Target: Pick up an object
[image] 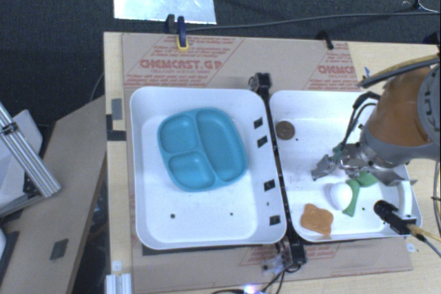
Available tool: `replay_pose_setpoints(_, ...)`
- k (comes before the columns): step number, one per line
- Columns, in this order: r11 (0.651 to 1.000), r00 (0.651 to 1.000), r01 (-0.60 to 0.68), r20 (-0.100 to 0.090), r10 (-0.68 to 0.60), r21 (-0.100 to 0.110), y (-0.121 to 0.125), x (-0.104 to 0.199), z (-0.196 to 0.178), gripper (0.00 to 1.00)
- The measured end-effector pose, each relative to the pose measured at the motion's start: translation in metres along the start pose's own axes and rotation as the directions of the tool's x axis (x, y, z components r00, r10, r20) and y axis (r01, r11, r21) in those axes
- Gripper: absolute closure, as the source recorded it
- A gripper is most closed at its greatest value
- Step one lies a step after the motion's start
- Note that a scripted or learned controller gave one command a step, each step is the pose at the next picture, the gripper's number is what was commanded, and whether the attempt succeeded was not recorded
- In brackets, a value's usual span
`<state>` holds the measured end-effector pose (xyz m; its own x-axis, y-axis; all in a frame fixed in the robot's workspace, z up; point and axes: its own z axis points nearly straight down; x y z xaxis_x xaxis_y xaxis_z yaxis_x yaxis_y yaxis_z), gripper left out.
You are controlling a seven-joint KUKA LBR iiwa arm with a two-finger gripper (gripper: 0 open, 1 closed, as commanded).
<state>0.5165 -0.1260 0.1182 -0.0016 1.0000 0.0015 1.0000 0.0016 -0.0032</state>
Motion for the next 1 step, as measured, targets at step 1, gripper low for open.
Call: replay_pose_setpoints(1, 1.0, 1.0, -0.001, 0.001, 0.001, -0.002, 0.0003, 0.0003, 0.035, 0.0)
